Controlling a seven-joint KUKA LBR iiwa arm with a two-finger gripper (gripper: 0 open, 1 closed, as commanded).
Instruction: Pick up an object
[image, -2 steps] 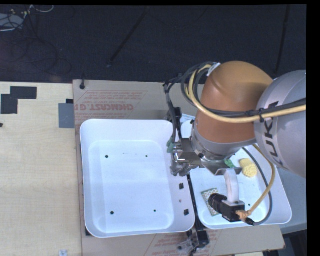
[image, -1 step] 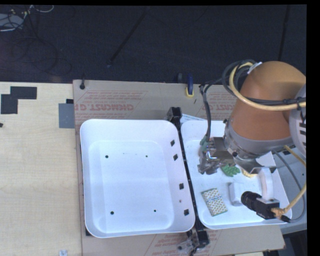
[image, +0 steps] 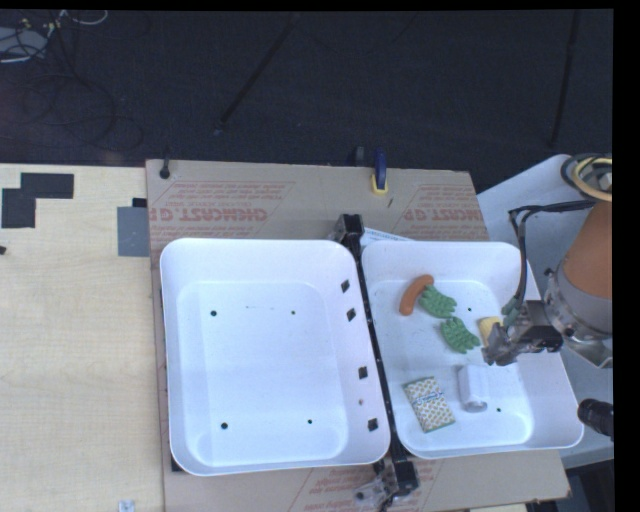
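I see the arm (image: 590, 270) reaching in over the right bin's (image: 500, 430) right edge, gripper (image: 503, 347) low inside. Jaw state: cannot tell, too dark and blurred. A yellow piece (image: 488, 327) sits just beside the gripper, partly hidden. Green pieces (image: 447, 318) and orange sausage (image: 415, 293) lie toward the far edge, grey cylinder (image: 470, 387) and patterned packet (image: 428, 404) toward the near edge.

— Where's your arm?
— My arm (image: 596, 262) reaches in from the right, wrist bent low.
— And the claw?
— My gripper (image: 500, 350) hangs by the right bin's (image: 540, 435) right edge.
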